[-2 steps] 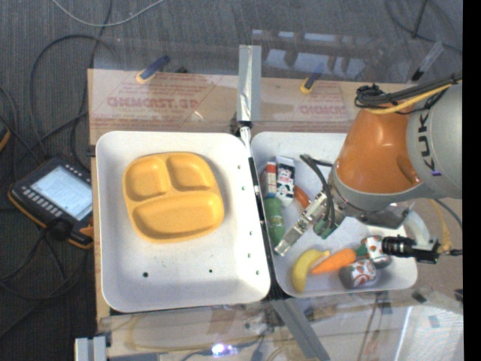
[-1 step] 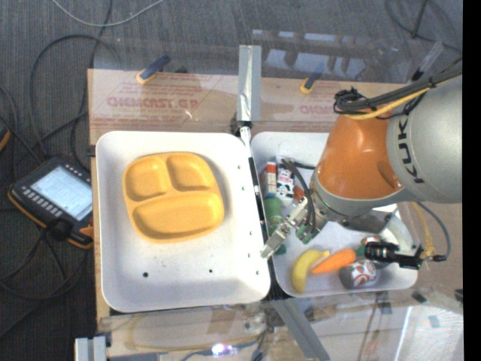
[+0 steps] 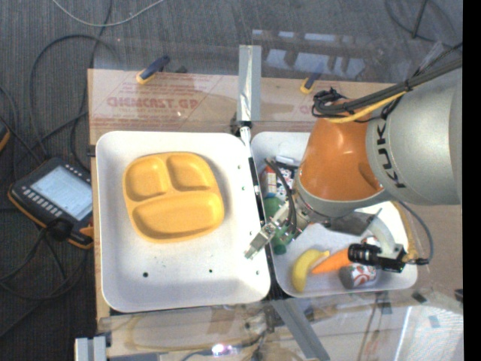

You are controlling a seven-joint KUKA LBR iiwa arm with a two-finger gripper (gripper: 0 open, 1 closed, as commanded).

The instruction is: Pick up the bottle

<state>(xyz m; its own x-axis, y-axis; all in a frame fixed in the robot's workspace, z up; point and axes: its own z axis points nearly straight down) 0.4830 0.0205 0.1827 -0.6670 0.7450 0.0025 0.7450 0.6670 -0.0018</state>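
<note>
A black handset with an orange rim lies on the floor at the far left, off the surface, its cable running out of sight. The left bin is in full view and holds a yellow plate with three compartments lying flat in its far half.

At the wall between the two bins the picture gets hard to read. The pincer hangs low over that wall, its metal tip reaching just across onto the left bin's side. Whether it is open or closed cannot be told, nor whether it has hold of anything, because glare and clutter blur it.

The bottle is green and lies in the right bin, close against its left wall. Only part of it shows. There is a green stretch at the far end, a pale label with some red below it, and more green right at the pincer. Its long axis seems to run from the far side to the near side, drifting slightly right as it comes nearer. Which end is the neck cannot be made out.

The arm, with its orange band, covers the middle of the right bin and hides whatever is beneath. In the near part of that bin a banana and a carrot touch. A grey and red can-like thing lies just beside them.
</note>
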